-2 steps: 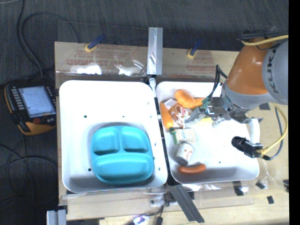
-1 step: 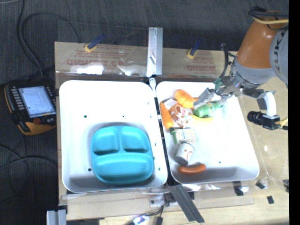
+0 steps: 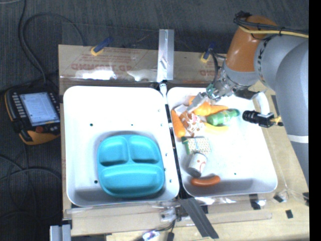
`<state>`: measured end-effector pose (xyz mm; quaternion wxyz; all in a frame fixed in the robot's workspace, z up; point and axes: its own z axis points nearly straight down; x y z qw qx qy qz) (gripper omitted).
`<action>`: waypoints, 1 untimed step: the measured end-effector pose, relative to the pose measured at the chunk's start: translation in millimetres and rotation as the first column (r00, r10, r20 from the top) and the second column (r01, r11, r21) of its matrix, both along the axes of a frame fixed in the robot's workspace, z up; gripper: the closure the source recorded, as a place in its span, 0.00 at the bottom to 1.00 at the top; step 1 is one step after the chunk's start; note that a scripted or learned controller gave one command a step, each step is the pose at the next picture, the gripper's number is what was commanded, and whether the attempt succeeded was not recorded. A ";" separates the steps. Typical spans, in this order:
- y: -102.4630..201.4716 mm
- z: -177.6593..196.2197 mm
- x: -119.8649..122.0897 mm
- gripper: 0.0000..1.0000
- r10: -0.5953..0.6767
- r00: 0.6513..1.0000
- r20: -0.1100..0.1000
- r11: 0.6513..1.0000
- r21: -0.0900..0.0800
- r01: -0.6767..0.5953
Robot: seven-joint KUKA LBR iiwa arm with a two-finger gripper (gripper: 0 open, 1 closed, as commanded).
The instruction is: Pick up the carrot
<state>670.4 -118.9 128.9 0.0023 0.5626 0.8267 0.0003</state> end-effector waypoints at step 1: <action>4.4 -12.9 5.5 0.00 -0.047 0.999 0.016 0.999 0.007 0.047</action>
